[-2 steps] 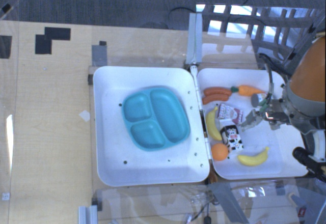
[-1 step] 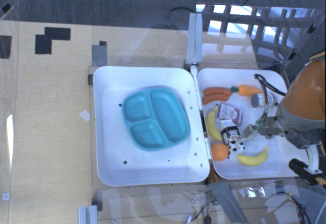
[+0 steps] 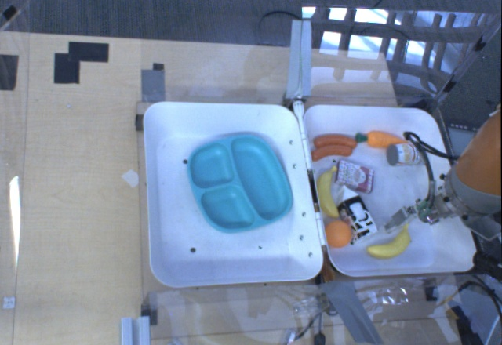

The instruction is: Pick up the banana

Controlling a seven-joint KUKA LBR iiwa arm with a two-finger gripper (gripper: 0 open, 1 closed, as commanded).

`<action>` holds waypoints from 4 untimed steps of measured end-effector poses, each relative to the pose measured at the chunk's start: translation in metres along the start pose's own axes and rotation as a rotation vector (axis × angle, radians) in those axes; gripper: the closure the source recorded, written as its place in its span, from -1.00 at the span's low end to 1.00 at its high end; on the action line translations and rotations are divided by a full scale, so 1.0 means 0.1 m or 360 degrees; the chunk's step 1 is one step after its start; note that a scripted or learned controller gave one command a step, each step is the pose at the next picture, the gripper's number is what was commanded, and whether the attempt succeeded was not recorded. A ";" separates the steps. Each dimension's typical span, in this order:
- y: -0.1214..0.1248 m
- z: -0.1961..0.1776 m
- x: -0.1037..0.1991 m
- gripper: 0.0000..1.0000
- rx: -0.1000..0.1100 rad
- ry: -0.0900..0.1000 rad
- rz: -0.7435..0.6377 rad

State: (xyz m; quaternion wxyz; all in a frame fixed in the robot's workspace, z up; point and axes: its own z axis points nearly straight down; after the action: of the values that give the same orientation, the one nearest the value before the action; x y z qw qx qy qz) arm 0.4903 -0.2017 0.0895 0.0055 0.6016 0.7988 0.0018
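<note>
Two yellow bananas lie in the right bin (image 3: 455,257). One banana (image 3: 391,245) curves along the bin's front, right of an orange (image 3: 339,234). The other banana (image 3: 326,194) lies lengthwise against the bin's left wall. My gripper (image 3: 401,217) hangs low in the right bin, just above and slightly right of the front banana, with the grey wrist and orange band (image 3: 478,171) behind it at the right edge. Nothing shows as held in the gripper.
The right bin also holds two sausages (image 3: 333,146), a carrot (image 3: 384,139), a small bottle (image 3: 402,153), a pink packet (image 3: 354,176) and a black-and-white card (image 3: 359,218). A blue divided plate (image 3: 239,183) sits in the left bin (image 3: 169,249). A black cable (image 3: 427,159) loops above the gripper.
</note>
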 end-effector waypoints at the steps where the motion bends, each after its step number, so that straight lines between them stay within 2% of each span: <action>1: 0.03 -0.12 0.00 1.00 -0.0011 -0.0001 -0.0003; 2: 0.03 -0.12 0.00 -1.00 -0.0011 -0.0001 -0.0003; 3: 0.06 -0.23 0.00 1.00 -0.0020 -0.0007 -0.0004; 4: 0.13 -0.93 0.13 1.00 0.0003 0.0003 -0.0085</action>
State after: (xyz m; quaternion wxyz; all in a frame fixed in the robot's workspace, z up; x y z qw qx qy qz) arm 0.4982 -0.1855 0.1831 0.0041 0.5800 0.8146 0.0015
